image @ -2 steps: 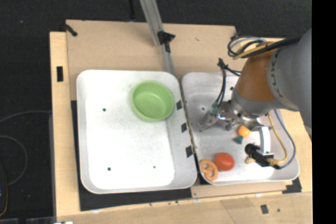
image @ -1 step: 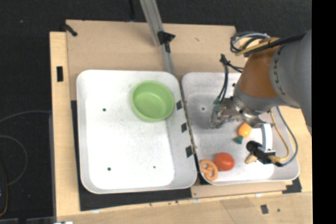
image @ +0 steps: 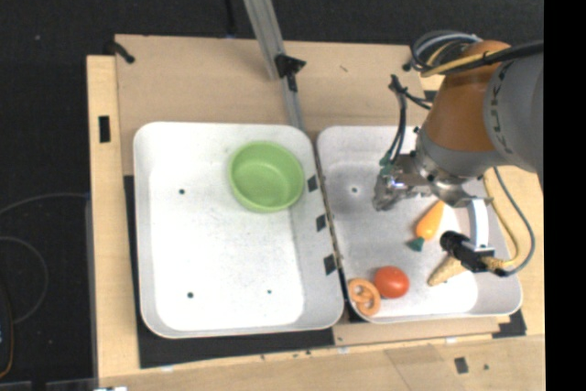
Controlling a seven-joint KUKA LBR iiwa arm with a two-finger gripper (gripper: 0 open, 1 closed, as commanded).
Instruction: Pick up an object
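One orange carrot lay in the right bin, long axis tilted, green tip toward the bin's front edge, beside the jaws, whose spread I could not tell.

The grey arm reaches in from the right, its orange band bent downward above the wrist. The end effector hangs low at the wrist's left side, with cables looping around it.

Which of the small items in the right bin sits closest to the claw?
The orange carrot-like piece, just right of the claw; the red tomato and round orange piece lie at the bin's front edge.
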